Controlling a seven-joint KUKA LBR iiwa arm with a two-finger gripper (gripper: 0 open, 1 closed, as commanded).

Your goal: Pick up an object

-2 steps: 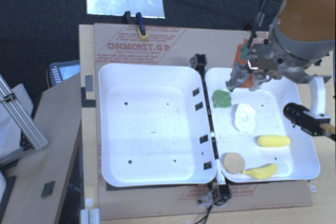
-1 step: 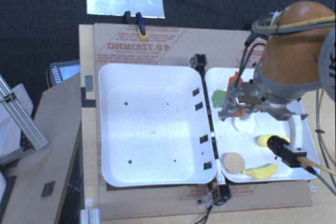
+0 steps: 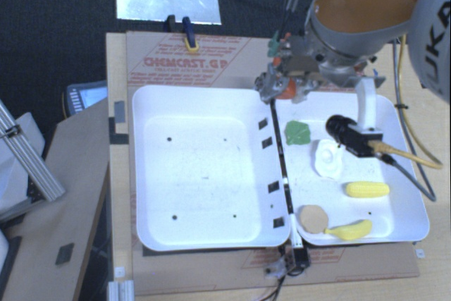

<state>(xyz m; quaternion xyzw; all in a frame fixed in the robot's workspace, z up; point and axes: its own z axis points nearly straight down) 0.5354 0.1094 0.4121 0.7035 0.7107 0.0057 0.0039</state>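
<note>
Two white bins sit side by side on a cardboard-covered desk (image 3: 190,56).
At the right bin's (image 3: 412,218) far left corner, the end effector (image 3: 282,87) hangs with something orange at its tip; whether it grips I cannot tell. Below lie a green piece (image 3: 297,132), white piece (image 3: 328,158), corn cob (image 3: 366,189), banana (image 3: 349,230) and tan disc (image 3: 313,218).

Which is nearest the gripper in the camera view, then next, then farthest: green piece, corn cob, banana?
Measured from the gripper, at the right bin's far-left corner:
1. Green piece, just below it, by the divider.
2. Corn cob, toward the bin's right side.
3. Banana, at the near edge.
</note>
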